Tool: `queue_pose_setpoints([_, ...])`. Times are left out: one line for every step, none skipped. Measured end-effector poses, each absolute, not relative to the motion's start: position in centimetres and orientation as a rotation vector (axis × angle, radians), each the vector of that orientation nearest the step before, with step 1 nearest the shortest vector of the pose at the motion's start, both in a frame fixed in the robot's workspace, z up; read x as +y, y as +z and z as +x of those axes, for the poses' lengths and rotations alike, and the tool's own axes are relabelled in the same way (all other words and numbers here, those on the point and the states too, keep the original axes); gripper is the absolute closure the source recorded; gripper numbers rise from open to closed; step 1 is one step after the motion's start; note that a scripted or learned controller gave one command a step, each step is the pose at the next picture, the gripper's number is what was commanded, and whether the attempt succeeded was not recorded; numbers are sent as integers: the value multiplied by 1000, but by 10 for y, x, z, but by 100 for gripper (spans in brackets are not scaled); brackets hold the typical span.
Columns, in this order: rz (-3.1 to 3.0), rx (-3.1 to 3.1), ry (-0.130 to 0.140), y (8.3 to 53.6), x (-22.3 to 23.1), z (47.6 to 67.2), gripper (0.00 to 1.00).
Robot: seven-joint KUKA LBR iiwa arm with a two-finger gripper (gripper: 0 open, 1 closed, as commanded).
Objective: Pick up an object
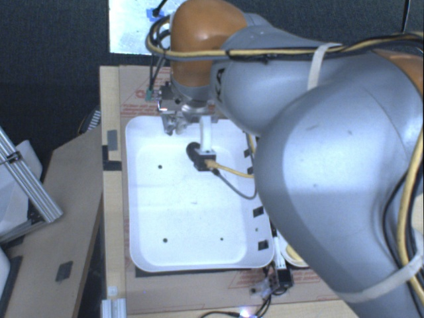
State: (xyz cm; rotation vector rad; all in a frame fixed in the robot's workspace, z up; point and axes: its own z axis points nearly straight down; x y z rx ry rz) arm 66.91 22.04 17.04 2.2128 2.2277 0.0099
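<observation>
My gripper (174, 123) hangs below the orange wrist band, over the far left corner of the left white bin (142, 197). It is close to the bin's back rim, and I see nothing gripped in it. The bin's white floor carries a few small dark specks. My grey arm covers most of the right bin. At that bin's near left corner a pale round thing with a yellowish rim (292, 256) peeks out from under the arm.
A brown cardboard sheet (112, 177) lies under the bins. Aluminium rails (30, 191) slant at the far left. A pale mat (132, 15) lies beyond the bench. The arm's bulk spans the right side.
</observation>
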Motion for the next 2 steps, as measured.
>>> queue_pose_setpoints([2218,2230,-7,80,235,622,100])
queue_pose_setpoints([2223,2214,6,199,157,626,100])
